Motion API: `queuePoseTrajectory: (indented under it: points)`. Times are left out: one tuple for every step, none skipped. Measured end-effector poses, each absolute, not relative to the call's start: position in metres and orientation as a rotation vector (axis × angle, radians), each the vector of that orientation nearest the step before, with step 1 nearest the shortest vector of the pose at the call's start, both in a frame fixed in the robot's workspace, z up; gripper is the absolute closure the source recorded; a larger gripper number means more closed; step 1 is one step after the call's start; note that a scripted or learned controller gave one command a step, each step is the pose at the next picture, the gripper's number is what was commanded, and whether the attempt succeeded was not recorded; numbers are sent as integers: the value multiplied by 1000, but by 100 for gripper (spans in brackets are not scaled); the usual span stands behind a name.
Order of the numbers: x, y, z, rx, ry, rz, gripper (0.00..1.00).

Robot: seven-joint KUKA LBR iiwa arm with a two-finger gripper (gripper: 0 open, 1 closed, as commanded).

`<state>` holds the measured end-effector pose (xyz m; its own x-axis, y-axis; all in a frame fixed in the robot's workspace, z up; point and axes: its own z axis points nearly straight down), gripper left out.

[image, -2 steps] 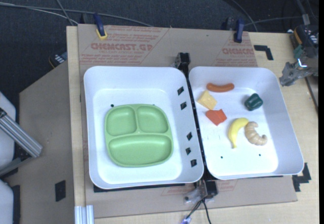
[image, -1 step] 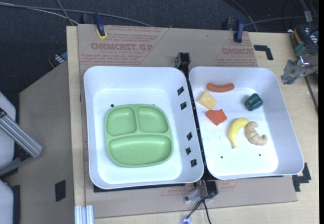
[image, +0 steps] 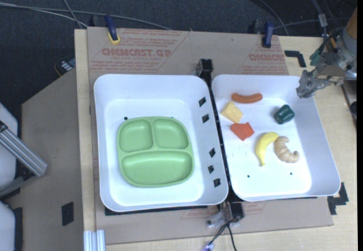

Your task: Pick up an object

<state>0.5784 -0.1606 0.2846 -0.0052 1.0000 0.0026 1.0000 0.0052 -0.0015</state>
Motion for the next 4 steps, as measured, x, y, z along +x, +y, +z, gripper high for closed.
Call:
queuePoseTrajectory:
  points:
    - [569,-106,283,-2213,-2225,0,100]
    - [552,-61,278,-2213,-2224,0,100]
    - [539,-19,269,-2213,-2223,1,100]
    - [526,40,246,-2210,-2224,3,100]
